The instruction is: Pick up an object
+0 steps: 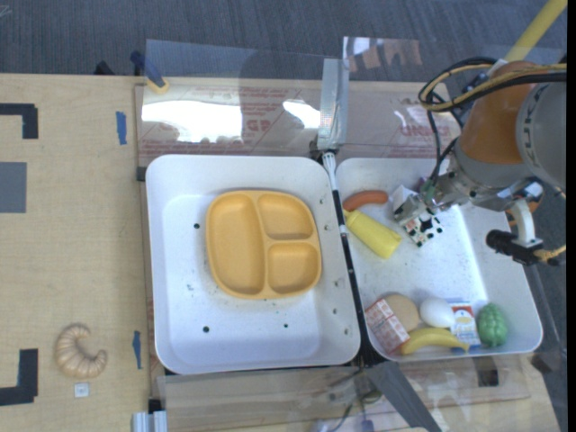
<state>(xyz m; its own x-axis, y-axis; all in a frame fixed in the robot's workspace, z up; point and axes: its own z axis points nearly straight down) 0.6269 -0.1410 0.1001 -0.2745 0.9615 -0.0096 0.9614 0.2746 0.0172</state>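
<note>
Though glossy, rounded yellow bottle.

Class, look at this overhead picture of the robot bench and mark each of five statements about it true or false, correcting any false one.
1. The yellow divided tray sits in the left bin. True.
2. The banana lies in the left bin. False: it lies at the near edge of the right bin.
3. The croissant rests on the bench outside both bins. True.
4. The gripper hangs over the left bin. False: it is over the far part of the right bin.
5. The green broccoli sits in the far left corner of the right bin. False: it is at the near right corner.
</note>
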